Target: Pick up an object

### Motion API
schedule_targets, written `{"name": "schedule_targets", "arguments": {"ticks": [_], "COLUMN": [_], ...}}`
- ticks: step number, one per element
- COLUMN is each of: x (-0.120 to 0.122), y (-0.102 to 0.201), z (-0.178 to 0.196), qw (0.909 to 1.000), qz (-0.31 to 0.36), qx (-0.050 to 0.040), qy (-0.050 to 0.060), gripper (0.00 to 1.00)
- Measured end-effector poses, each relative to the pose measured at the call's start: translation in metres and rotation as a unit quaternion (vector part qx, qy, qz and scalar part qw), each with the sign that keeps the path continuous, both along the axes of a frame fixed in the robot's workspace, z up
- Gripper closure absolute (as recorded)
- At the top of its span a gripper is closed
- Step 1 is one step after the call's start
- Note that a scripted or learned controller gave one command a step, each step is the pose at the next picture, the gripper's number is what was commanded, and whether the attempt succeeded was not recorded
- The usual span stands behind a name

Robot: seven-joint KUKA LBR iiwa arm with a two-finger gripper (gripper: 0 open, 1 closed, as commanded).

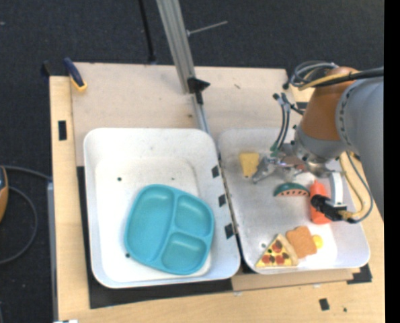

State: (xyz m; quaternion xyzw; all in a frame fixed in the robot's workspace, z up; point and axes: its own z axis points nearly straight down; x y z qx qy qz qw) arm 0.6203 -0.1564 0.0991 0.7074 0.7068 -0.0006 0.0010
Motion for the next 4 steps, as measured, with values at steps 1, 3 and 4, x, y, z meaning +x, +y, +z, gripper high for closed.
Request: {"name": "schedule_targets", "arguments": {"ticks": [1, 3, 4], "x": [0.001, -0.002, -0.001], "y": [-0.001, 0.0, -0.001], "z": [0.014, 0.142, 0.188], "qw": [1.0, 1.0, 1.0], "qz": [-0.001, 0.002, 0.002], "qx": [-0.0004, 0.0, 0.0], "qy": [-0.002, -0.004, -0.003], "gripper": [1.0, 1.0, 1.0]}}
